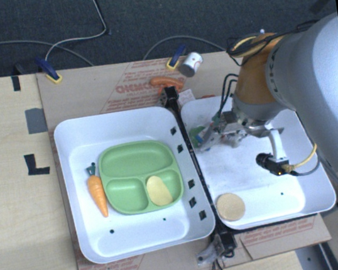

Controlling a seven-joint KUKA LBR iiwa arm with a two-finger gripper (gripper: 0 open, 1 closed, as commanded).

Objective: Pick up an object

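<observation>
Cardboard-topped bench with two white bins (74,178); carrot (98,195) beside green divided tray (140,175) at left, tan disc (230,206) at right; gripper (210,136) low at right bin's near-divider edge, grasp state impossible to tell; risk, likely: closing on divider wall rather than any object.

Bins (141,240) glossy white plastic; tray (136,162) matt green plastic; bench (15,206) pale wood.

Toy carrot (97,196) lies lengthwise by left bin's left wall. Yellow piece (159,190) sits in green tray (140,175). Tan disc (230,206) lies flat at right bin's front-left corner.
</observation>
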